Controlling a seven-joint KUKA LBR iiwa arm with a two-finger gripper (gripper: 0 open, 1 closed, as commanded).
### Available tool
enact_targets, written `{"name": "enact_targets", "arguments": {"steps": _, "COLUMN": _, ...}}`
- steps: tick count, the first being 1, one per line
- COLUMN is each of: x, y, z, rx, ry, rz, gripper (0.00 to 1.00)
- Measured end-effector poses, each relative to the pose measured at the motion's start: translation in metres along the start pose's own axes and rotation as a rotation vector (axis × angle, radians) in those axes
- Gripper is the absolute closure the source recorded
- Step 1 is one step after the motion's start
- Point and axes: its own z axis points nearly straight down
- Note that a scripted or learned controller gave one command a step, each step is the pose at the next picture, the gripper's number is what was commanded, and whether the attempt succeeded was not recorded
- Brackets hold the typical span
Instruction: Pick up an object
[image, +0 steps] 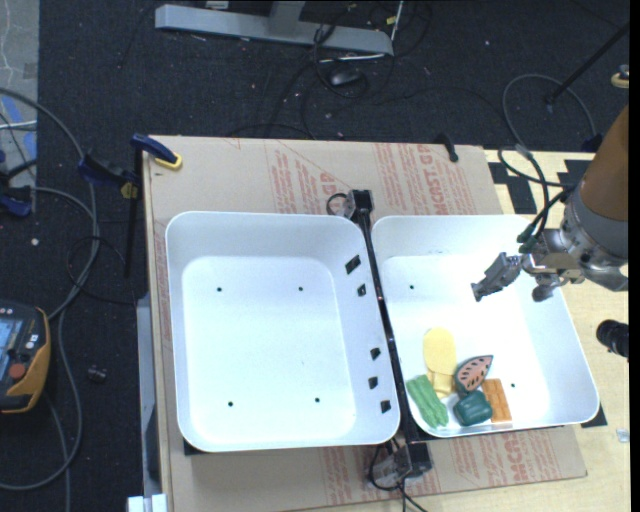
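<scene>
The gripper (490, 279) hangs over the right bin (540, 250), in the right middle of the frame, its dark fingers pointing toward the left. Whether they are parted or closed I cannot tell from this slant; nothing shows between them.

The things to pick from lie in a tight cluster at the lower edge of the right bin, toward the lower right of the frame: a yellow piece (438, 351), a green piece (428, 399) just below it, a teal block (472, 408), an orange strip (497, 399) and a grey-and-orange oval piece (474, 372) (they touch or nearly touch one another, so a clean grasp on one may be awkward).

From the gripper the cluster lies down the frame and a little left. The yellow piece is the nearest, and its long axis runs roughly up and down the frame; the green piece slants from upper left to lower right. The left bin (200, 240) sits beside it on the tabletop (260, 175).
</scene>
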Motion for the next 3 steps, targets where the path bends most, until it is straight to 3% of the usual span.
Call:
{"name": "enact_targets", "arguments": {"steps": 1, "x": 0.081, "y": 0.014, "z": -0.024, "rx": -0.002, "ry": 0.002, "rz": -0.006, "gripper": 0.00}}
{"name": "enact_targets", "arguments": {"steps": 2, "x": 0.017, "y": 0.032, "z": -0.038, "rx": -0.001, "ry": -0.001, "rz": 0.004, "gripper": 0.00}}
{"name": "enact_targets", "arguments": {"steps": 3, "x": -0.035, "y": 0.091, "z": -0.054, "rx": 0.000, "ry": -0.001, "rz": 0.002, "gripper": 0.00}}
